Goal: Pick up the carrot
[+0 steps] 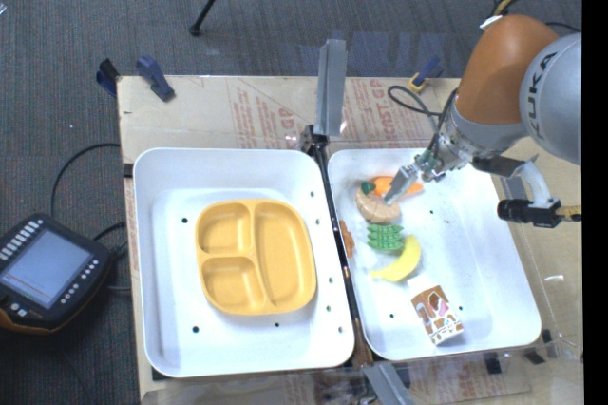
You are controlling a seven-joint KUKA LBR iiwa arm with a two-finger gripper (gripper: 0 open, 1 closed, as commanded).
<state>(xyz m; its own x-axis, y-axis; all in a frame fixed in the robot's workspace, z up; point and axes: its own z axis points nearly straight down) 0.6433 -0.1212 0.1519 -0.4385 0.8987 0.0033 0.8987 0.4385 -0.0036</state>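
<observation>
Grey carpet surrounds the bench (pixel 237 108) (two bins); gripper (pixel 404 187) pinches the carrot (pixel 384 185).

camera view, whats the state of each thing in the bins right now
yellow tray: flat in the left bin, compartments bare
carrot: lying in the right bin, under the pincer tip
pincer: low over the carrot
banana: lying flat, apart from the pincer
small carton: on its side near the front corner
</observation>
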